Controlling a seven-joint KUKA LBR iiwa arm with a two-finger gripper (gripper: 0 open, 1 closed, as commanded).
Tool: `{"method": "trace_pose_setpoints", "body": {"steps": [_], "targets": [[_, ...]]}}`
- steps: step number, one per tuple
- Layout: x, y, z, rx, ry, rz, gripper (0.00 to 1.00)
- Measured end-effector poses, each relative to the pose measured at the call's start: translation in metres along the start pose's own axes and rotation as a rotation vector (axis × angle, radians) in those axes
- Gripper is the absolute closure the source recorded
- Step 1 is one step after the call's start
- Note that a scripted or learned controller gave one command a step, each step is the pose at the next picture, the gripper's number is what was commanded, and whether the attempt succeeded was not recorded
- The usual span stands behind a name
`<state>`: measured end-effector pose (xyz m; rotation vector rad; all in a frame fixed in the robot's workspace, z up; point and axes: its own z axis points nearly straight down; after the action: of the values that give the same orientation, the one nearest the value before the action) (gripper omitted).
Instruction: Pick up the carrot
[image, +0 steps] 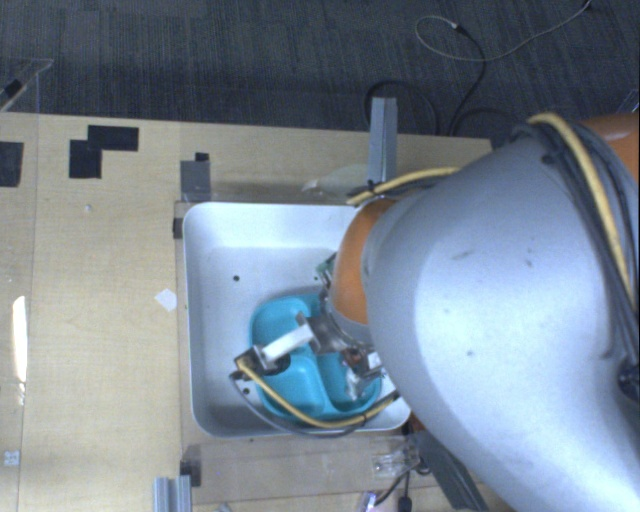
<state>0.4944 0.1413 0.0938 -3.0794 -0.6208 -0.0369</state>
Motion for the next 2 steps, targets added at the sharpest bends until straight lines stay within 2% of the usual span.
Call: {"method": "trace_pose_setpoints", "body": {"steps": [2], "targets": [[-0.0055, 0.0122, -0.0002, 0.009, 0.004, -0.049, 0.00]]}}
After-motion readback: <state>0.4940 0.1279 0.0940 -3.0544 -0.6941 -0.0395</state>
